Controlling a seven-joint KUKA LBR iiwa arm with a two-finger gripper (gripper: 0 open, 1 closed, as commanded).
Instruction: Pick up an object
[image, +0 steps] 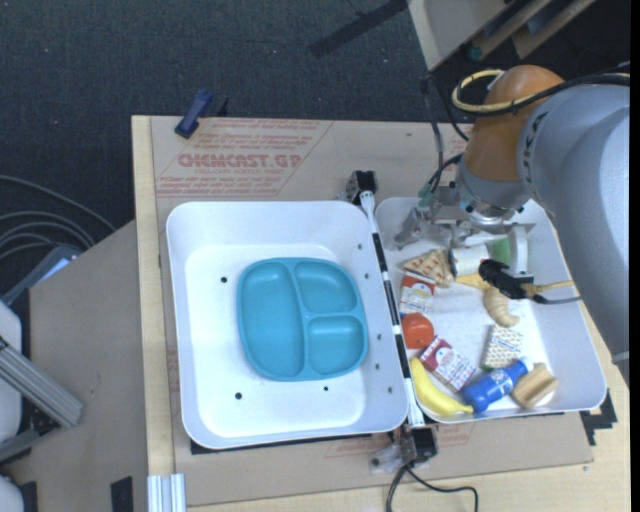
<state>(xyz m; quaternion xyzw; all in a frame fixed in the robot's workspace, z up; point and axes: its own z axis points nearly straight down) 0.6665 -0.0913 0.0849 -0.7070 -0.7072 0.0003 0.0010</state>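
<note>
Gripper (452, 237) low in right bin (590, 372), over far end.
We can't tell its claw state; banana (436, 393) lies at near end.

Grey arm (590, 150) with orange band (510, 120) and yellow cable (475, 90).

Left bin (190, 300): blue divided tray (300, 317) at centre; bare white floor rings the tray on all sides. Right of the tray, second bin (590, 370): crowded with banana (436, 393), tomato (417, 329), blue bottle (494, 386), crackers (503, 347); arm (560, 150) covers its far end.
</note>
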